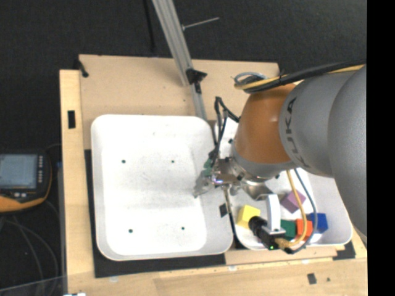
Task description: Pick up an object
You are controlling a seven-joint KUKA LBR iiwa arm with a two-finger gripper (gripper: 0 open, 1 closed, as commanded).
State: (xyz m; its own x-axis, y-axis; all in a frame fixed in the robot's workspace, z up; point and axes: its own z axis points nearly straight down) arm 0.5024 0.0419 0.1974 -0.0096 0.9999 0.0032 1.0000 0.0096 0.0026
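Gripper (208, 179) low over left bin (123, 134), near its 3 o'clock rim; cannot tell its state. Nothing seen held. Objects heaped in right bin (342, 230), toward 6 o'clock: yellow block (247, 214), purple block (291, 201), blue block (319, 222), orange piece (303, 227), green piece (288, 230). Arm (308, 128) above right bin, coming from 3 o'clock.

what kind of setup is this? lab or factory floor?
Likely a lab bin-picking test bench: two shallow white bins on a plywood board, small coloured blocks as test items, and a handheld control pendant beside it.
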